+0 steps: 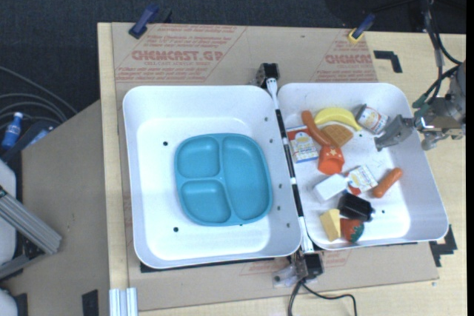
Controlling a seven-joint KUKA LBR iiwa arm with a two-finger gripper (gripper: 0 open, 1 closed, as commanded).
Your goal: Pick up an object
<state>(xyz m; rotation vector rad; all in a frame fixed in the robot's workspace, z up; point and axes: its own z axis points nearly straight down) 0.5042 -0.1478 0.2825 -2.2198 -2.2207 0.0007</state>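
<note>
The table [111, 159] carries two white bins. The left bin [148, 115] holds a smooth blue sectioned plate [222, 179], well left of the end effector [390, 133]. The arm reaches low over the right bin [422, 189]; whether the end effector is open cannot be told. Just left of it lie a small can [370, 118] and a curved yellow banana [335, 116], long axis left-right.

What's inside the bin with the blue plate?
The left bin holds one blue divided plate, its three compartments bare. The bin floor beneath the plate is covered, so anything under it cannot be seen.
</note>
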